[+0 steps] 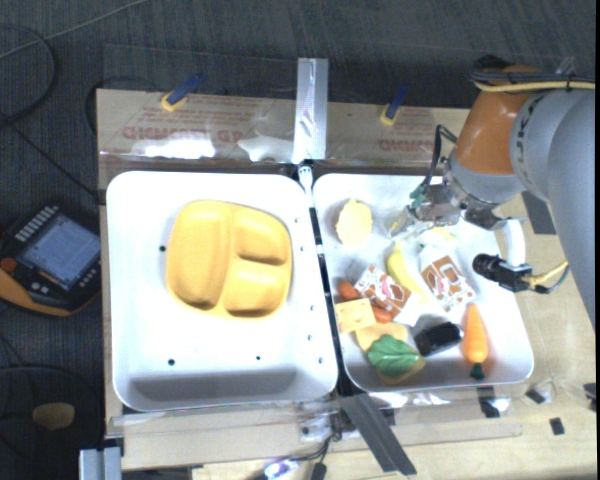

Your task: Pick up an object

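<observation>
**Arm low over the upper part of the right bin**

Dark carpet surrounds the bench, and at the left edge of the frame you can see a handheld pendant (55,253) lying on the floor.

From the overhead camera, you have two white bins side by side. The left bin (130,368) holds a yellow divided tray (228,256), sitting a little above its centre. The right bin (515,363) carries the clutter: a pale round piece (353,221) at upper left, a banana (401,269) near the middle, a red-and-white packet (449,278) just right of it, and a second red-and-white packet (383,290) touching the banana's lower left side. Lower down you see a yellow cheese slice (355,315), a green leafy item (391,353), a black block (439,337) and an orange carrot (475,336) along the right side.

The arm comes in from the upper right, orange band above the wrist, and its gripper (430,208) sits over the upper middle of the right bin, just above the banana's upper end. You cannot tell how the jaws stand, nor whether they touch anything; the wrist hardware blurs them.
</observation>
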`<state>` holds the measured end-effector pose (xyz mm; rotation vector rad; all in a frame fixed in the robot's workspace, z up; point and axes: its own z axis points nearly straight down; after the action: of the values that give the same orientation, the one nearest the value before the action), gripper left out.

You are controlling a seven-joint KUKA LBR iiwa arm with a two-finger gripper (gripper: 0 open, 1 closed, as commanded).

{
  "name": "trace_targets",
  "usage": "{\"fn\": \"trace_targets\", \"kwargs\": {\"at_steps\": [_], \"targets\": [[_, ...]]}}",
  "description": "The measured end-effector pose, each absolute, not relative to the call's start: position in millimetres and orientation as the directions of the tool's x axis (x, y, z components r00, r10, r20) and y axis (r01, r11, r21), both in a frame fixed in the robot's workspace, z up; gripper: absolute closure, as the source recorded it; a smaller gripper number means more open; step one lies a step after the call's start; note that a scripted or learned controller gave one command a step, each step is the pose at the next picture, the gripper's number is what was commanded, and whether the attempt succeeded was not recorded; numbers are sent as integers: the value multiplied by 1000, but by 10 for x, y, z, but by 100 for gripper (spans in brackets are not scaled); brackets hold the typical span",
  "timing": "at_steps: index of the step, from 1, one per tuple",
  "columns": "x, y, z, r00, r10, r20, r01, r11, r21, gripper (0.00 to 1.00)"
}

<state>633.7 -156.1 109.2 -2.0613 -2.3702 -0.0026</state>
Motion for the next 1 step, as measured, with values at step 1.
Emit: {"fn": "trace_targets", "kwargs": {"at_steps": [1], "targets": [[6337,-1561,1092,-139,990,1,990,139,1,0]]}}
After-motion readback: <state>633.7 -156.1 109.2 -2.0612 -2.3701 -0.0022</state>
